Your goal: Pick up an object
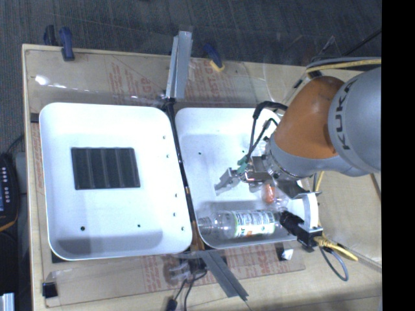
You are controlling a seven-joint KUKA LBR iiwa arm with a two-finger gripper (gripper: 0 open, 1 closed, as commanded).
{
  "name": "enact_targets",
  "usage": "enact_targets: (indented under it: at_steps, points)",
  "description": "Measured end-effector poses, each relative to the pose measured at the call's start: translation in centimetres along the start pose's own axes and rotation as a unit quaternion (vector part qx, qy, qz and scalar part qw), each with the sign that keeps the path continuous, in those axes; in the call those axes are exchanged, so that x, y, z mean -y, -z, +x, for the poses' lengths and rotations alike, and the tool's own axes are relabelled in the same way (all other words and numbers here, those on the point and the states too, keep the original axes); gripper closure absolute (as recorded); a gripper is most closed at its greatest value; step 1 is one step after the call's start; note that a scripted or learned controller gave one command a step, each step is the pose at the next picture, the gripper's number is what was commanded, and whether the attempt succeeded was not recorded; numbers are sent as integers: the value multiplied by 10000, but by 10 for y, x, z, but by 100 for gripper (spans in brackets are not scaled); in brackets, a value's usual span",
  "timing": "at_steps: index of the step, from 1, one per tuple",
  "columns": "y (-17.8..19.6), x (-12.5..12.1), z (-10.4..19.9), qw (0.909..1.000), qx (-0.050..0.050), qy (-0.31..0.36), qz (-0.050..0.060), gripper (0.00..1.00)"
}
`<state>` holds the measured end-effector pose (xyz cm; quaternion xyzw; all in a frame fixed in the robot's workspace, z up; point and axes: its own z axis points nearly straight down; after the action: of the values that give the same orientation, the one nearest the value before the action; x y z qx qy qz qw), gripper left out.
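Note:
A clear plastic bottle (243,224) with a pale label lies on its side along the near wall of the right bin (202,141). My gripper (225,180) hangs over the middle of that bin, just above and left of the bottle, pointing left. A small orange object (267,192) shows beside the wrist, partly hidden by the arm. In the left bin (104,225) rests a dark grey ribbed rectangular pad (105,168).
The arm's orange band and grey body (311,131) cover the right side of the right bin. A metal divider bar (177,63) runs up from between the bins. Blue clamps (65,43) hold the bench's far edge. Cables (327,243) lie at the near right.

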<state>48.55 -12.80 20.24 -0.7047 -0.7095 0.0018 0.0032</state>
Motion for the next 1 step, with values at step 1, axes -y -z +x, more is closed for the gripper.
enact_targets:
  at_steps: [1]
  points:
    - [-25,-19,-83,9926,18,1215,-33,0]
